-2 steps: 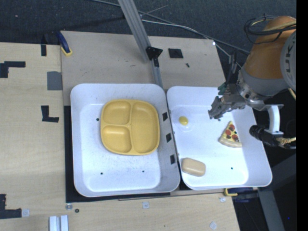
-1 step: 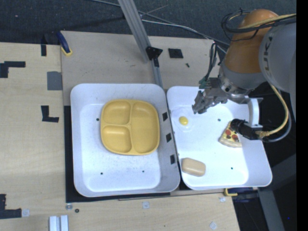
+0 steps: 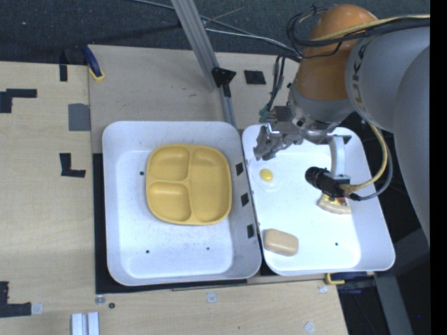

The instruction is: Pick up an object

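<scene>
Small yellow object, perhaps a toy, lies near the far left corner of the right bin, with the gripper just beyond it. How wide the gripper stands, or whether it grips anything, cannot be told. A tan block lies at that bin's near left corner, and a yellow divided plate sits mid left bin.

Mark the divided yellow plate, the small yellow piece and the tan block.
divided yellow plate [image 3: 190,181]: camera view, where its compartments meet.
small yellow piece [image 3: 266,175]: camera view, its middle.
tan block [image 3: 281,242]: camera view, its top face.
</scene>
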